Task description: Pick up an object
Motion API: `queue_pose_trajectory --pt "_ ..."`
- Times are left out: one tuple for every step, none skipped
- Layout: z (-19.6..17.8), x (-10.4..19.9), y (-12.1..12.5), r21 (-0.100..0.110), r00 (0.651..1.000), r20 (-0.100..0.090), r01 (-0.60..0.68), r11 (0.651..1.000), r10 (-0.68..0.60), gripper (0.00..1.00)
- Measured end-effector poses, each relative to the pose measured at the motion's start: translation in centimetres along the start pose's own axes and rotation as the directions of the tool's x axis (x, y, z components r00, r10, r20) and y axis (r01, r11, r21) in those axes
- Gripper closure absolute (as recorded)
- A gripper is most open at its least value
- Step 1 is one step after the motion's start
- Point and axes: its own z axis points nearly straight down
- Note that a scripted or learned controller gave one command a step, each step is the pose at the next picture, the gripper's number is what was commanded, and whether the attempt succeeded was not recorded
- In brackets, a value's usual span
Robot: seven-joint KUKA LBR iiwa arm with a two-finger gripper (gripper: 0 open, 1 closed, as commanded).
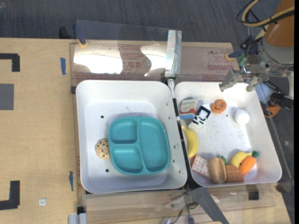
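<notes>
Currently the hand (238, 80) hangs over the right bin's (273, 141) far edge; finger state can't be read, nothing visibly held. Just below it sit a white ball (242, 116) and orange piece (218, 107). Banana (191, 142) lies further down-left; teal tray (138, 144) fills the left bin (88, 125).

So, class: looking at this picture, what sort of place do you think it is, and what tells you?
Probably a robotics lab test bench: a robot arm reaches over two white bins, toy food such as a banana fills one, and tape marks the bench.
</notes>
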Motion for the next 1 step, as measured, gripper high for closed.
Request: queue_pose_trajectory --pt "12.57 -0.48 -3.28 -0.005 0.986 0.002 -0.168 0.986 0.168 0.0"
